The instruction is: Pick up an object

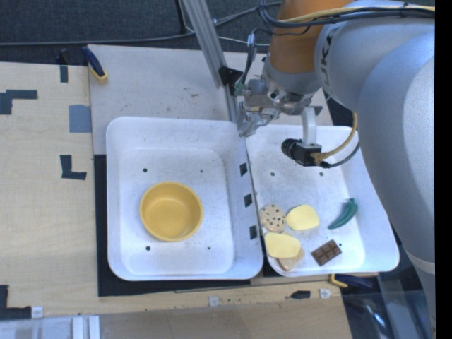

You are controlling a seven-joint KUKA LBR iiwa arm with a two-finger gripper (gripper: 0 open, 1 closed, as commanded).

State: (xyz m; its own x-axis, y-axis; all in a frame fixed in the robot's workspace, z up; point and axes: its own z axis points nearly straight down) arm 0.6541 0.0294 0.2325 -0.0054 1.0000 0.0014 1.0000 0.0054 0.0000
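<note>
A yellow bowl (171, 211) sits upright in the left bin (120, 140). In the right bin (367, 256), near its front, lie a round cookie (272, 218), two pale yellow pieces (303, 217) (282, 245), a green pepper-like item (343, 213) and a brown chocolate square (326, 252). My gripper (248, 124) hangs at the far end of the divider between the bins, well away from all of these. I see nothing held in it.
A slanted metal post (205, 34) rises behind the bins next to the gripper. The big grey arm covers the right side of the view. A yellow-and-blue clamp (95, 63) lies at the bench's far left corner.
</note>
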